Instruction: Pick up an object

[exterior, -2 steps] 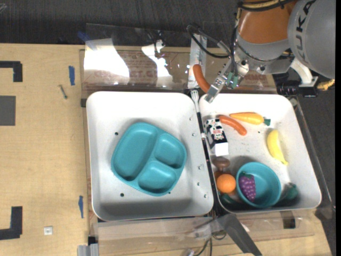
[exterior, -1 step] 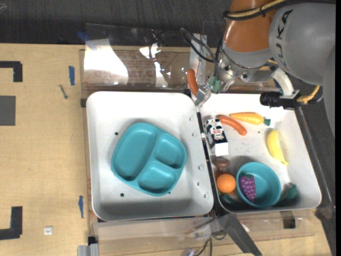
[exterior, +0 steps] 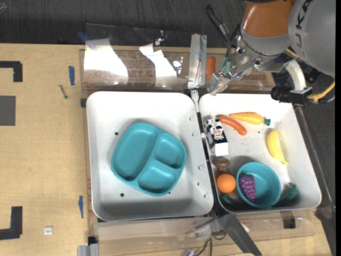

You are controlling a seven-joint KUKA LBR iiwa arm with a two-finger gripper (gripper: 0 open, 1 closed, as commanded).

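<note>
Claw [exterior: 217, 87] above the right bin's [exterior: 306, 143] back edge.
You can't tell its state; nothing visibly held.

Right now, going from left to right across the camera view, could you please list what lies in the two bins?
Teal divided plate → orange fruit → teal bowl holding purple grapes → banana.
</note>
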